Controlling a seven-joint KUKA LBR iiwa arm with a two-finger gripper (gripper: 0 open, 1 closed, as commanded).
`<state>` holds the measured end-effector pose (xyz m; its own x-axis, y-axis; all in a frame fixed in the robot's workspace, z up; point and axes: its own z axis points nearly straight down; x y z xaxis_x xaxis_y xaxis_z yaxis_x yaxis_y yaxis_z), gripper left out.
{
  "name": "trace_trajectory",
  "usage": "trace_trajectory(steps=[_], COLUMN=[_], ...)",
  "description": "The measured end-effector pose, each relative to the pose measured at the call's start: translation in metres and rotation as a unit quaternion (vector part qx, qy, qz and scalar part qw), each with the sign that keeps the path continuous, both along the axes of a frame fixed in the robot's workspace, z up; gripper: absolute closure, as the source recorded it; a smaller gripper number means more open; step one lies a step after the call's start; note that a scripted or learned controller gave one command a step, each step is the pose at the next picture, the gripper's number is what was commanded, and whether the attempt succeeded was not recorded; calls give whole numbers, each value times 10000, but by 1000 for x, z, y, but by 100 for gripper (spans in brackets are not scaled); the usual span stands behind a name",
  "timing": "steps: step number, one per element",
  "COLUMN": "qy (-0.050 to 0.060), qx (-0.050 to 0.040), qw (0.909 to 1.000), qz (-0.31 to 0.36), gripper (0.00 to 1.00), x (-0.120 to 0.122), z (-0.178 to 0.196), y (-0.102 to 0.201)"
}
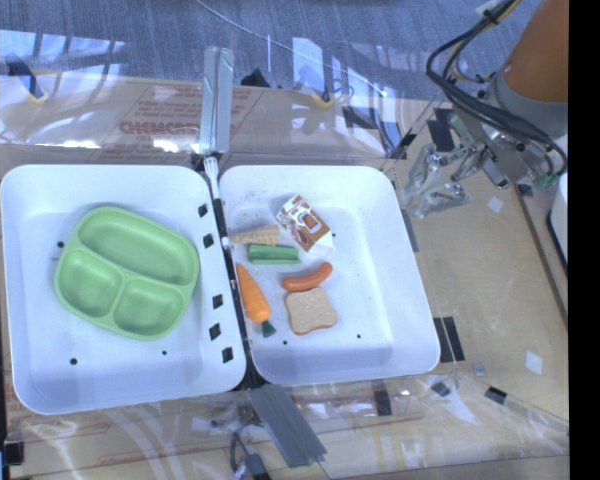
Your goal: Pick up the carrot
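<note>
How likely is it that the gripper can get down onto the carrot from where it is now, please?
Probably yes: the carrot lies uncovered with nothing above it, though it sits close against the right bin's left wall, which may crowd the gripper.

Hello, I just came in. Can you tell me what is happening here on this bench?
A robot arm reaches in from the right to pick up the carrot. Its claw hangs outside the right bin, past its upper right corner, with nothing in it. The carrot lies untouched at that bin's left wall, beside a slice of bread, a sausage, a green bean and a small carton. The left bin holds a green divided plate.
</note>
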<state>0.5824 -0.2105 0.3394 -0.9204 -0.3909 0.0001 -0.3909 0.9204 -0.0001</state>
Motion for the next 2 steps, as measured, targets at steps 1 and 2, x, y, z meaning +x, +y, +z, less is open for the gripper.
trace_trajectory(steps=[1, 2], qy=[-1, 8], qx=[-2, 1], qw=[9686, 9322], qz=[-2486, -3619], gripper=[100, 100], x=[-3, 1], z=[-24, -84], y=[0, 79])
